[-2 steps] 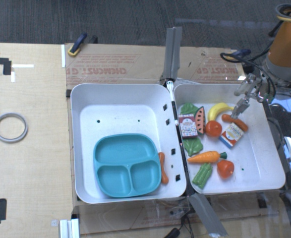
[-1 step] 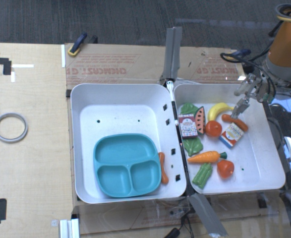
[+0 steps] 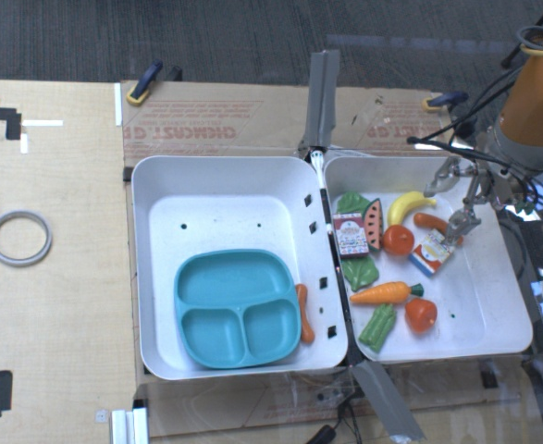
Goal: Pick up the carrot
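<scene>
Partly blurred gripper (image 3: pixel 462 218) | over right bin (image 3: pixel 493 340) | carrot (image 3: pixel 379 293) apart

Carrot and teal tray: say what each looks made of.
The carrot looks like molded plastic toy food: even orange body, smooth faint sheen, stubby green cap. Rubber or foam cannot be ruled out. The teal tray looks like matte hard plastic or silicone: one uniform color, rounded rims, three molded compartments.

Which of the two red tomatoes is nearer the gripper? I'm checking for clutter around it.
The tomato beside the banana is nearer the gripper; the other tomato lies beyond the carrot.
</scene>
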Robot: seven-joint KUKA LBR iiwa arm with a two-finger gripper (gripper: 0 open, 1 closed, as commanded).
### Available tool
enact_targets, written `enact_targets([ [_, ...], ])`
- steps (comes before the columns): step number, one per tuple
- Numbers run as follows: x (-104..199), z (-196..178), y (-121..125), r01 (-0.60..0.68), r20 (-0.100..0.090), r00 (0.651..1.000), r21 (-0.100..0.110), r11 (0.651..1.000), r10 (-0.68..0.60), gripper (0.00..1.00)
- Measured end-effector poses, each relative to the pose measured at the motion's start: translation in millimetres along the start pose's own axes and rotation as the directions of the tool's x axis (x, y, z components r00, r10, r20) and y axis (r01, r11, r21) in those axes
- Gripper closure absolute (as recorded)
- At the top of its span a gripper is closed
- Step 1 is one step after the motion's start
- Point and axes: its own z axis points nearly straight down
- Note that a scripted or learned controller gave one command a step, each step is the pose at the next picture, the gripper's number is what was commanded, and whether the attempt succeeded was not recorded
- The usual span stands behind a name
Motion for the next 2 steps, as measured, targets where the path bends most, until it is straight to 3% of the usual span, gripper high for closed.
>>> enact_targets([
  [1,-35,-28,-21,-0.038,0.004,0.999,0.001,0.999,0.038,0.00],
  [2,-13,2,23,0.046,-0.001,0.999,0.000,0.999,-0.046,0.00],
])
